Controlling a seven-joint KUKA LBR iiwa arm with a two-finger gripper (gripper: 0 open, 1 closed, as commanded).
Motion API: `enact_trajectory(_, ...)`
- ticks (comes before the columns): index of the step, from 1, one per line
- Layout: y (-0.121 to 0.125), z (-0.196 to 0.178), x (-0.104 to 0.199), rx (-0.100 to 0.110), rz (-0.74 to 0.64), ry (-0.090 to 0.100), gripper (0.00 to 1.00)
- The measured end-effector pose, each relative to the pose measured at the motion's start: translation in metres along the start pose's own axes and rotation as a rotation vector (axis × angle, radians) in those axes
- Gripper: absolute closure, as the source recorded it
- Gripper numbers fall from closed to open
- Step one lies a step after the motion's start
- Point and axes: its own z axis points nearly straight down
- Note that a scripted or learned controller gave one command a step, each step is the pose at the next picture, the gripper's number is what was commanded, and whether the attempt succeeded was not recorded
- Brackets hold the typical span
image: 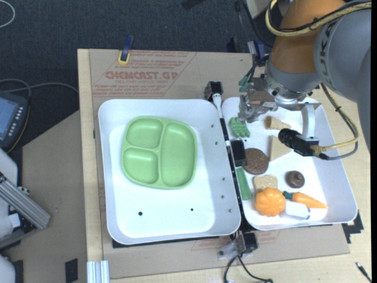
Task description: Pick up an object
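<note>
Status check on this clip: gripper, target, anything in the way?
Gripper low over right bin, at green toy; grasp unclear. Brown disc, pumpkin, carrot nearby, apart. Left bin holds green plate.

Bins (112, 158): glossy white plastic. Divided plate (159, 152): smooth matt green plastic. Worktop (94, 81): matt printed cardboard. Pumpkin (270, 202): shiny orange plastic.

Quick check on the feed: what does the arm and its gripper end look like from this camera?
The arm is grey with a rounded orange band above the wrist. A yellow cable loops beside the orange part, and thin black cables trail toward the right bin. The gripper is a compact grey and black metal assembly beneath a silvery wrist ring.
</note>
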Motion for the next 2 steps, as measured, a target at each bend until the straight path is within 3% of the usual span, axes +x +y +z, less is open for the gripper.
enact_trajectory(1, 0.017, -0.008, 0.050, -0.001, 0.000, 0.001, 1.00)
enact_trajectory(2, 0.026, -0.002, 0.069, 0.000, 0.005, -0.001, 1.00)
